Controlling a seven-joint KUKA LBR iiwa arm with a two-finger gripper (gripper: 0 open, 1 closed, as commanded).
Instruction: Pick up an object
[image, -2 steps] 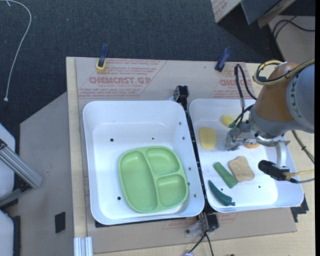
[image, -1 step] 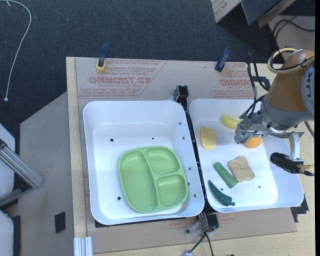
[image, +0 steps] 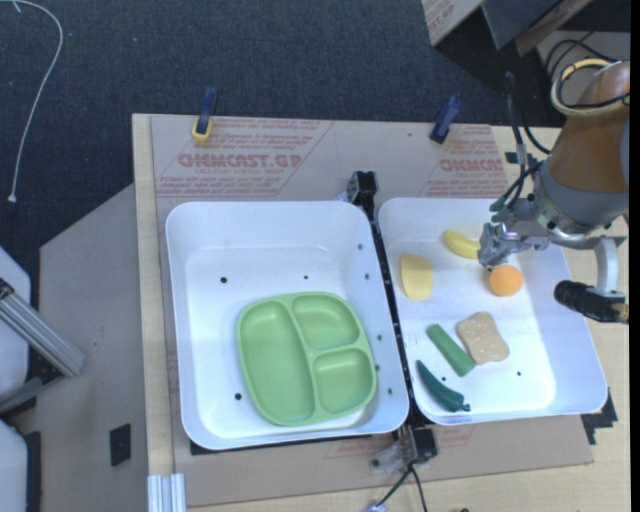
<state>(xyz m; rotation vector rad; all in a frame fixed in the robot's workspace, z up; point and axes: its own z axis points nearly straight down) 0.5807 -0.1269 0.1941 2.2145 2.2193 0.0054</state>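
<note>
While our gripper (image: 497, 250) hovers above the orange ball (image: 506, 281) (finger state we cannot tell), we judge descent comes next.

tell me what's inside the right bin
The right bin holds a banana, yellow wedge, orange, cracker and two green pieces. The arm covers part of its far corner.

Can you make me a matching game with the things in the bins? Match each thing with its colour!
Things:
1. divided plate
2. ball
3. banana
4. cracker

Colours:
A. orange
B. tan
C. light green
D. yellow

Pairs: 1-C, 2-A, 3-D, 4-B
</note>
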